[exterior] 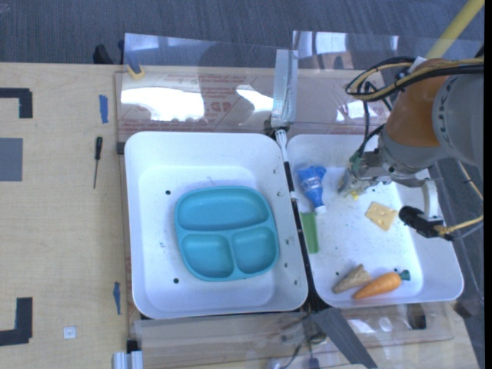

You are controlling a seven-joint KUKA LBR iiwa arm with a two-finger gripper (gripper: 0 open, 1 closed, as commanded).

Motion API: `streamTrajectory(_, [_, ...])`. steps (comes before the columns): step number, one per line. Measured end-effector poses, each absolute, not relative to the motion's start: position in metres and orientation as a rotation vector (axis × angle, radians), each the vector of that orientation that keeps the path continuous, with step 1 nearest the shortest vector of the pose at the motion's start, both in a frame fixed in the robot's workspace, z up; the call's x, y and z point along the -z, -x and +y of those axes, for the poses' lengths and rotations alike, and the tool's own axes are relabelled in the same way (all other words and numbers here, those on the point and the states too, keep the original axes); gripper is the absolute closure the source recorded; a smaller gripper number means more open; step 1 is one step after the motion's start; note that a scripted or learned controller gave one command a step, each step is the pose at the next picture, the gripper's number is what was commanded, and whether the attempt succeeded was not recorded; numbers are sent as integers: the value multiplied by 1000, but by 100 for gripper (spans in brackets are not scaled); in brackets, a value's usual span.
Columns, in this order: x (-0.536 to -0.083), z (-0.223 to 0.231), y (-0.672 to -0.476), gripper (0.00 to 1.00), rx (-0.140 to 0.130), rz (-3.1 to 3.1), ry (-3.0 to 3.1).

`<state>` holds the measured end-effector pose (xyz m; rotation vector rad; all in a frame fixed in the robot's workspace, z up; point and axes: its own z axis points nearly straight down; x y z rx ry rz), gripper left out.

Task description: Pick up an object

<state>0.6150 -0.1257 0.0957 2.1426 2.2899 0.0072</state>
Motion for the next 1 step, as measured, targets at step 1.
streamTrajectory(1, [-185, -43, -655, 100, -4, 2266, -2176])
